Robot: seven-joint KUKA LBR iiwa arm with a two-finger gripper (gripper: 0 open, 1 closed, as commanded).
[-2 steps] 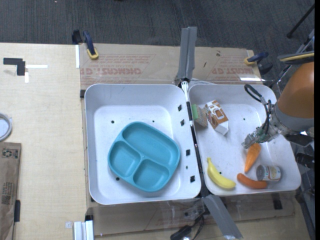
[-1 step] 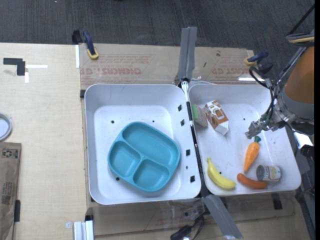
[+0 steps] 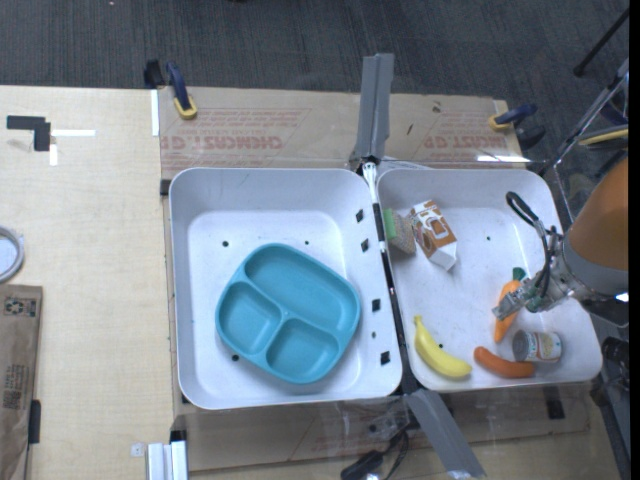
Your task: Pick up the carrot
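Reaching in from 3 o'clock, gripper sits low in right bin, touching carrot. Finger state: cannot tell, too small. Carrot at bin's 4 o'clock, tilted. Can just beside at 5 o'clock; banana at 7 o'clock; carton at 11 o'clock. Blue plate in left bin.

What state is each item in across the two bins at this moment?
carrot: tilted in the right bin, at the hand's tip, grip unclear
hand: low over the right bin, beside the carrot
banana: lying flat
sausage: lying flat
small can: on its side
milk carton: toppled
blue divided plate: upright in the left bin
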